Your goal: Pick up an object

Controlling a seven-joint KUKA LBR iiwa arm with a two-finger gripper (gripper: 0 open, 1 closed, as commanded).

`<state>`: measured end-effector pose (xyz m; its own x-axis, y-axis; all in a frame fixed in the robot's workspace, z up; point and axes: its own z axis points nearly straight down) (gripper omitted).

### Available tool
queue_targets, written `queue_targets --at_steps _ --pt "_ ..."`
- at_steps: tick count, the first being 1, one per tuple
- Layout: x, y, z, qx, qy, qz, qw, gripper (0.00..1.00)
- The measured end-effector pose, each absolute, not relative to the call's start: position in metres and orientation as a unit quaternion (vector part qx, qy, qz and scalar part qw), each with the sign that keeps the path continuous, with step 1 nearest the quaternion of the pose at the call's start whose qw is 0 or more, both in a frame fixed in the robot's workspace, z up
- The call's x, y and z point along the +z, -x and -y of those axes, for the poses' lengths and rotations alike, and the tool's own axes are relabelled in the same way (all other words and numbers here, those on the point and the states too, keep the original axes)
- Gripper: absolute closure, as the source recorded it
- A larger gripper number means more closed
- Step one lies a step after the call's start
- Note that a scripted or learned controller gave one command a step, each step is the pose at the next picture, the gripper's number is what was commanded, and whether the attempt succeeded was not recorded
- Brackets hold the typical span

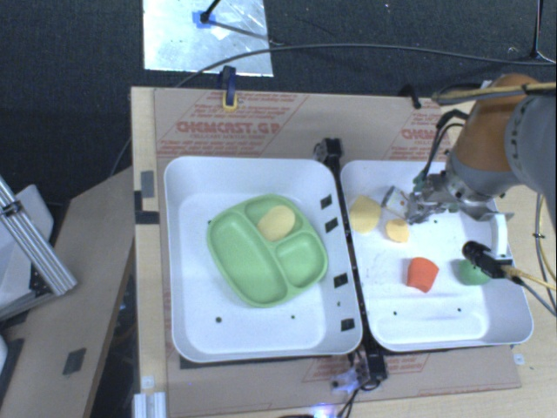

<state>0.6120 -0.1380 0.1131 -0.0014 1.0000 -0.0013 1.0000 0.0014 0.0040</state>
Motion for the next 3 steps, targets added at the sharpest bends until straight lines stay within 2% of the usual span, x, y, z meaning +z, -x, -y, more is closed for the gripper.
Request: queue_targets --at_steps 1,2,3 --pt "0.168 -0.603 0.137 0.0015 -0.707 -0.707 0.002 1.0" --pt "0.217 -0.605 0.137 0.002 -0.706 -0.709 0.003 1.0" --pt "0.21 -0.592 0.089 0.0005 -0.704 -0.71 -0.001 1.0"
